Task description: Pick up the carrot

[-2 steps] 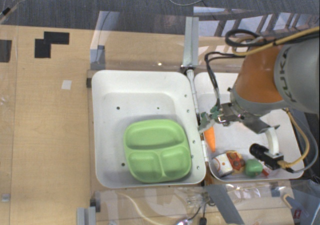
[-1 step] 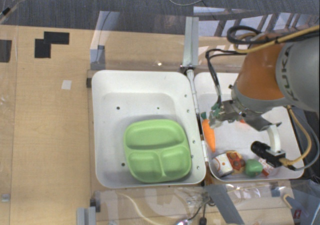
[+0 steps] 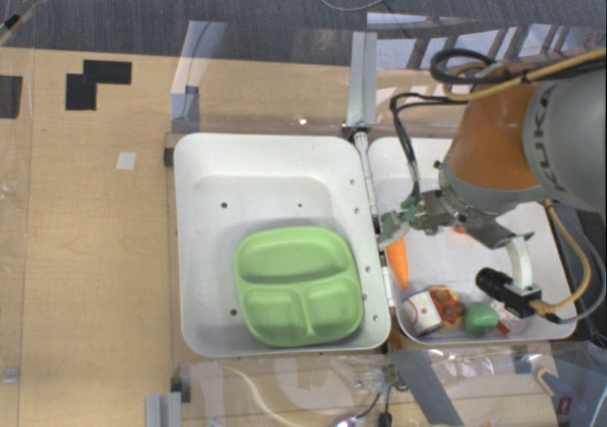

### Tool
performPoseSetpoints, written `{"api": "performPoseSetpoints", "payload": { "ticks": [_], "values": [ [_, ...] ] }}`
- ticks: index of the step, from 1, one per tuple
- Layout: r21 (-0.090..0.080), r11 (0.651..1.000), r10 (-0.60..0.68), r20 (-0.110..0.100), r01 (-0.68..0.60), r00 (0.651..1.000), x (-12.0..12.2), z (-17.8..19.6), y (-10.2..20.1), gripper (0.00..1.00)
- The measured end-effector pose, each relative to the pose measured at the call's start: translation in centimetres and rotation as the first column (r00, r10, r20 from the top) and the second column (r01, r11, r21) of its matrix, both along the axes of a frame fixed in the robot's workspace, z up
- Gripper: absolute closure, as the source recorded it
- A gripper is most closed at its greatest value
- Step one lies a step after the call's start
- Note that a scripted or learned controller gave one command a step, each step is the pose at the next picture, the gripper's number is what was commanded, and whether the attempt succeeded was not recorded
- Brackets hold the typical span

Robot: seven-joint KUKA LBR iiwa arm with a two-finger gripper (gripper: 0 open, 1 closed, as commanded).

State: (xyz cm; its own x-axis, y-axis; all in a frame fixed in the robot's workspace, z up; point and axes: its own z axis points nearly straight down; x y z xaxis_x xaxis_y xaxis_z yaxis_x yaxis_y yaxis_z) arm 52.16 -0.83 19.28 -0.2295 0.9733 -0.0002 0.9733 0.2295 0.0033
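Observation:
The orange carrot (image 3: 398,262) lies in the right bin (image 3: 379,161), close against that bin's left wall, with its tip pointing toward the front. My gripper (image 3: 398,221) hangs directly over the carrot's far end, under the orange-banded wrist (image 3: 488,145). The wrist and its cabling hide the gripper's tip. Nothing shows as lifted; the carrot rests on the bin floor.
The left bin (image 3: 204,188) holds a green divided plate (image 3: 299,285) at its front. In the right bin's front corner sit a white and red item (image 3: 429,306) and a green item (image 3: 481,318). A black cable end (image 3: 507,292) hangs near them.

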Motion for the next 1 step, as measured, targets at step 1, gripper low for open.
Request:
{"api": "performPoseSetpoints", "payload": {
  "ticks": [1],
  "values": [
    [0.0,0.985,0.174,-0.003,-0.174,0.985,-1.78,-1.0,2.38,0.0]
  ]
}}
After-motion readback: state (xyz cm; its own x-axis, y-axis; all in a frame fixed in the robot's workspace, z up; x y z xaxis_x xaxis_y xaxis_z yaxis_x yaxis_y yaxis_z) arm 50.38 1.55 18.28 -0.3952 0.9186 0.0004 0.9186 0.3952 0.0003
